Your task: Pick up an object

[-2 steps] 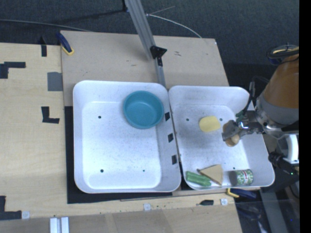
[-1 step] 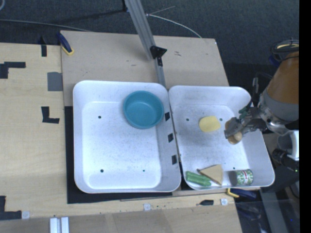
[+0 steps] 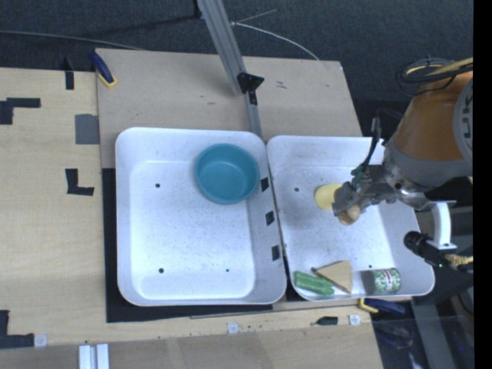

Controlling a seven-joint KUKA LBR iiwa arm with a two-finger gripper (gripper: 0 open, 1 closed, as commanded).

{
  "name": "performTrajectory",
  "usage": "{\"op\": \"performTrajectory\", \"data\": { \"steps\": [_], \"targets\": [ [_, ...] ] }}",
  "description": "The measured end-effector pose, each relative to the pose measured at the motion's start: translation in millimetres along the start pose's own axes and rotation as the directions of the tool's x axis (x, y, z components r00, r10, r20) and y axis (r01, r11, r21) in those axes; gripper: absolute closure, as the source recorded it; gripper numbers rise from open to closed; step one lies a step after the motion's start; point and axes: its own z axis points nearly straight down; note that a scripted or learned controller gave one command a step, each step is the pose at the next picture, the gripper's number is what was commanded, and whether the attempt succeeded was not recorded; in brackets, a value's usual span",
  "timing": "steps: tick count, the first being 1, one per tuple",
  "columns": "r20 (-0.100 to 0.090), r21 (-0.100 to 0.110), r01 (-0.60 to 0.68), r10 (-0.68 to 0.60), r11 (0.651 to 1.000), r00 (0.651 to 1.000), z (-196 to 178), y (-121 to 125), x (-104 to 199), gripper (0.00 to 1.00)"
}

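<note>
White bins sit side by side on the worktop (image 3: pixel 46 206). In the right bin (image 3: pixel 307 160), the hand (image 3: pixel 346 206) is lowered just beside a yellow object (image 3: pixel 326 196), touching or overlapping its right edge; whether it is spread or pinching cannot be determined. A green item (image 3: pixel 314 284), tan wedge (image 3: pixel 337 274) and can (image 3: pixel 382 280) lie along the near edge. The left bin (image 3: pixel 154 244) holds a blue bowl (image 3: pixel 226 174).

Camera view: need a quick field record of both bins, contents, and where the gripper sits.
left bin: blue bowl near the far right corner
right bin: yellow object, green object, tan wedge, can on its side
gripper: low over right bin, at the yellow object's right edge
grasp: cannot tell
arm: enters from the right
</note>
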Motion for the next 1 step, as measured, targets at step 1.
{"op": "performTrajectory", "data": {
  "steps": [1],
  "targets": [
    [0.0,0.001,0.001,-0.001,1.0,1.0,10.5,16.2,49.5,1.0]
  ]
}}
